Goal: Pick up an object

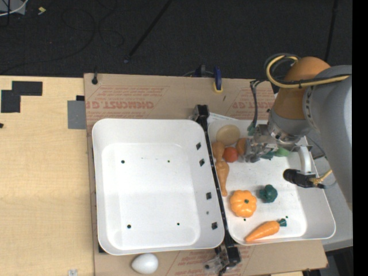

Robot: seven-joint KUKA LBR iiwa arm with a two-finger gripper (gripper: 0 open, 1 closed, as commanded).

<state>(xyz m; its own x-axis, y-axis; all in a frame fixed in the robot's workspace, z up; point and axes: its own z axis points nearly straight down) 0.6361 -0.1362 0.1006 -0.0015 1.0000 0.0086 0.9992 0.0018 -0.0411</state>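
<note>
The right bin holds several toy foods. There is an orange pumpkin, a dark green broccoli piece and a carrot near the front. A pale round piece, a red tomato, a small brown piece and a tan squash lie along the bin's left side. My gripper is low in the bin's far part, just right of the brown piece and the tomato. The wrist covers what is under it.
The left bin stands beside the right one, with a black divider bar between them. A white egg lies on the cardboard in front of the left bin. A black part with a yellow cable hangs off the arm over the right bin.
</note>
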